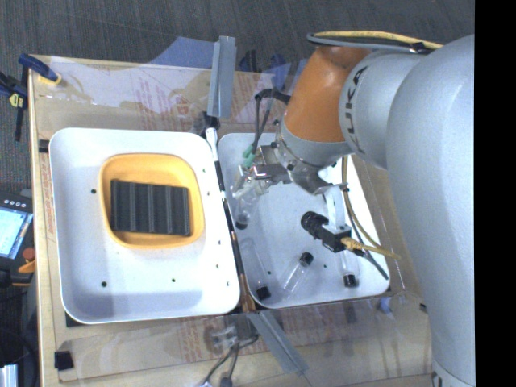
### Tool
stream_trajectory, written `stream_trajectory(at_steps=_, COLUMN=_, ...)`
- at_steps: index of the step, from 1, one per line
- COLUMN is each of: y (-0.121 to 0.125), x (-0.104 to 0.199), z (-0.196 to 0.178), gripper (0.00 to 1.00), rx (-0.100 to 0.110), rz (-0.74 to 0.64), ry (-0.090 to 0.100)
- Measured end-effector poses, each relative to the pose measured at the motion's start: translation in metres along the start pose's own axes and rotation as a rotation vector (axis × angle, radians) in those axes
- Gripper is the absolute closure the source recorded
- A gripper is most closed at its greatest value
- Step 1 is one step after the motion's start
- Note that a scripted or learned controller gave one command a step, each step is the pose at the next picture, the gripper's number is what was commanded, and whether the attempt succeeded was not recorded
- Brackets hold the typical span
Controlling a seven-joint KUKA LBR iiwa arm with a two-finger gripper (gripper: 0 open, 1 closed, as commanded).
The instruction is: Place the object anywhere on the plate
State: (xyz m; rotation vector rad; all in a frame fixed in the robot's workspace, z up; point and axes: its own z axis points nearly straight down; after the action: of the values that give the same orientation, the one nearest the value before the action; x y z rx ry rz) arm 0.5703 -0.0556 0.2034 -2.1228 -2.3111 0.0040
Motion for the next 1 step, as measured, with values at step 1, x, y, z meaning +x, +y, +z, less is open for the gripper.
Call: stream_trajectory(at_steps=1, y=0.0001, x=0.0000, z=-0.0002, gripper=0.00, rx=0.000, rz=0.000, ry=0.000)
